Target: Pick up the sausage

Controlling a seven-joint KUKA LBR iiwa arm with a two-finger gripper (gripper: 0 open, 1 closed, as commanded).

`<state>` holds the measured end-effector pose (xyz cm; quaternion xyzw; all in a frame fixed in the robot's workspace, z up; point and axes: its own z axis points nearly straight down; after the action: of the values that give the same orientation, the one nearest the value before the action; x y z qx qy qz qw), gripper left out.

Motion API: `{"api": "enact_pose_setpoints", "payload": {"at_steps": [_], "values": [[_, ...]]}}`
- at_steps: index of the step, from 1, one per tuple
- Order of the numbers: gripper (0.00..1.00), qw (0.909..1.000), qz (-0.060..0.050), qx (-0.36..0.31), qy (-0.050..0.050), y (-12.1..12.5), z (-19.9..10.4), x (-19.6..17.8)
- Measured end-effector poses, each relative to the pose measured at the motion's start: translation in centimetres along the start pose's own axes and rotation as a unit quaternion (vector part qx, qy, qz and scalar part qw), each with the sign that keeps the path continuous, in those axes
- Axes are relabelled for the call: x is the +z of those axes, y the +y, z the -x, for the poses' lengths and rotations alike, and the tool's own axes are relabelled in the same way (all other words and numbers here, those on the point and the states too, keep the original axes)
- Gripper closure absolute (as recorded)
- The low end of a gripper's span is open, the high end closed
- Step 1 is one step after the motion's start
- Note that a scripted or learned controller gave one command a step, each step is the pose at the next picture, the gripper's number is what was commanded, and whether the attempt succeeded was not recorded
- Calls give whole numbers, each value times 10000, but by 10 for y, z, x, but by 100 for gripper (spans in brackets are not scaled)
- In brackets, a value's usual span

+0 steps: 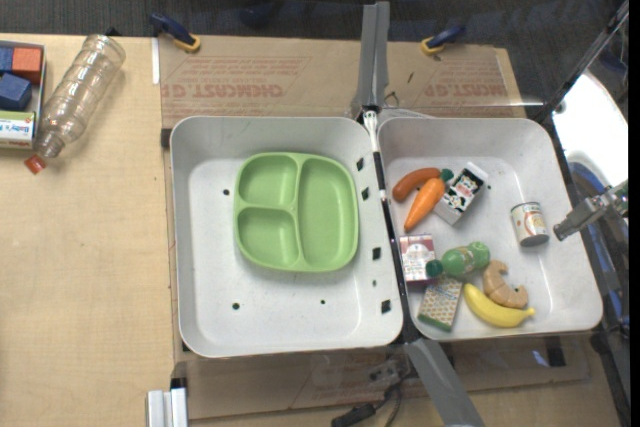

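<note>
Camera view: 2 white bins are sitting side by side on cardboard reading "CHEMCAST GP", printed upside down. Left bin (200, 245) is holding a green 3-compartment plate (297, 212). Right bin (570, 295) is holding the sausage (414, 181), lying at the upper left just beside the carrot (425, 201), touching it. Nearby are lying a black-and-white carton (462, 191), a small can (529, 223), a banana (496, 307) and a croissant (505, 283); their labels are too small to read. Gripper (585, 213) is hanging at the right bin's right rim, well apart from the sausage; finger state: cannot tell. A clear plastic bottle (78, 91) is lying on the bench at left.
</note>
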<state>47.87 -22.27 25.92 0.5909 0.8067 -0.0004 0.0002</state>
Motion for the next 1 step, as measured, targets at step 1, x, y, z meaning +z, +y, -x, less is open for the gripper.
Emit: {"api": "enact_pose_setpoints", "payload": {"at_steps": [1], "values": [[0, 10000, 0, 0, 0, 0, 0, 0]]}}
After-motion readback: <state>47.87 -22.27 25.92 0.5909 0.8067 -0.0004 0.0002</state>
